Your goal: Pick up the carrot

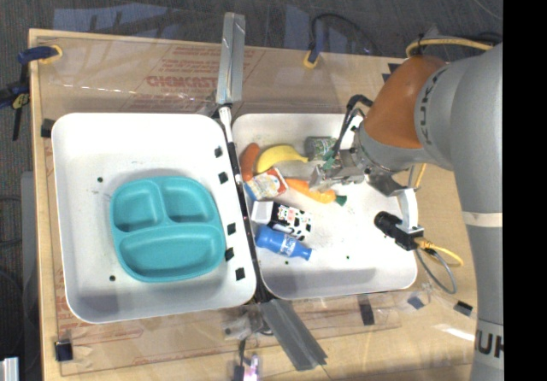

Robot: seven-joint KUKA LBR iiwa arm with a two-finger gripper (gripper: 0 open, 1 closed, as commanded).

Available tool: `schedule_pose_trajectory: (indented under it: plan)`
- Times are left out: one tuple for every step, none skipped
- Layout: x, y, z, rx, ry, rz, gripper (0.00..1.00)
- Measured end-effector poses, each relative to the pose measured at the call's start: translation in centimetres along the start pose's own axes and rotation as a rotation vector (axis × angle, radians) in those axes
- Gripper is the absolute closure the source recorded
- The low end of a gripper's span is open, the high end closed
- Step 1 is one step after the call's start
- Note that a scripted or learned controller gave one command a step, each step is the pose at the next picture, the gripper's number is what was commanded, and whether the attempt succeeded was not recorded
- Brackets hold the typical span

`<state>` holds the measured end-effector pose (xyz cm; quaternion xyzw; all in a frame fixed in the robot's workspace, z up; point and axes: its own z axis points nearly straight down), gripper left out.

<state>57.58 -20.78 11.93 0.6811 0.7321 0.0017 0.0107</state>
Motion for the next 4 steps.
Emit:
schedule_pose_trajectory:
  plan:
    - [0.0, 0.0, 0.0, 0.000, 0.000, 0.000, 0.00]
    - [-0.3, 2.8, 2.9, 0.015, 0.013, -0.117, 0.00]
    - [-0.3, 2.8, 2.2, 0.018, 0.012, -0.122, 1.00]
    - [-0.4, 1.8, -7.9, 0.013, 0.014, -0.418, 1.00]
